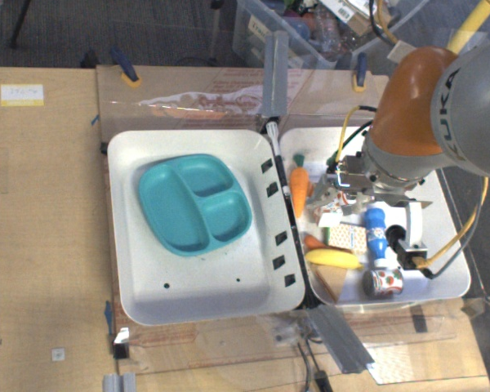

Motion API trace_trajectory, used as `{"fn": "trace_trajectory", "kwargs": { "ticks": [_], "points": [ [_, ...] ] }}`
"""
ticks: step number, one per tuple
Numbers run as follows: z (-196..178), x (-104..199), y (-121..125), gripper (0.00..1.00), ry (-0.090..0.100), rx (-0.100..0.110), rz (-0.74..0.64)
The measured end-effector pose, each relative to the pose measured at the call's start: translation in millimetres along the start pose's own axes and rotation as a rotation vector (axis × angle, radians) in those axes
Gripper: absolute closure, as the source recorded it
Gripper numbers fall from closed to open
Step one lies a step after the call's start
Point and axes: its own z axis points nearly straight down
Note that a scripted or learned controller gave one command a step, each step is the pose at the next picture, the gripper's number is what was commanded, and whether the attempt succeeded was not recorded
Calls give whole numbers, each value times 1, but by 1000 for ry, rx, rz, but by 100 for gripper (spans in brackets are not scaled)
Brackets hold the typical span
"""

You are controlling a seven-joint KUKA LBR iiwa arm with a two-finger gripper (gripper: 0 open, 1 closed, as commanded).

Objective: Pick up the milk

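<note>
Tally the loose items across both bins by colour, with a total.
Teal: 1, divided plate
Orange: 1, carrot
Yellow: 1, banana
Blue: 1, bottle
Red and white: 1, can
Patterned white: 1, carton
Total: 6

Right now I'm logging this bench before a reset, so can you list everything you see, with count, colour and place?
White bins: 2, side by side on the bench.
Divided plate: 1, teal, in the left bin.
Carrot: 1, orange, right bin, beside the divider.
Banana: 1, yellow, right bin, near its front.
Bottle: 1, blue with white, right bin, middle.
Can: 1, red and white, right bin, front.
Patterned carton: 1, pale, between banana and gripper; possibly the milk.
Clear storage box: 1, full of clutter, behind the bench.
Arm: 1, grey with orange band, over the right bin.
Gripper: 1, low among the items.
</note>
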Motion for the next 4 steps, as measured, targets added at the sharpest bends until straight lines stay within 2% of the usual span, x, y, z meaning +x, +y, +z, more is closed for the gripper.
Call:
{"fn": "trace_trajectory", "kwargs": {
  "ticks": [1,2,3,4],
  "points": [
    [1,4,-85,0,0,2,-14],
    [-1,-11,46,0,-1,-3,-34],
    [95,-63,93,0,-2,-13,-65],
    [94,-78,-16,0,-2,-15,-89]
  ]
}}
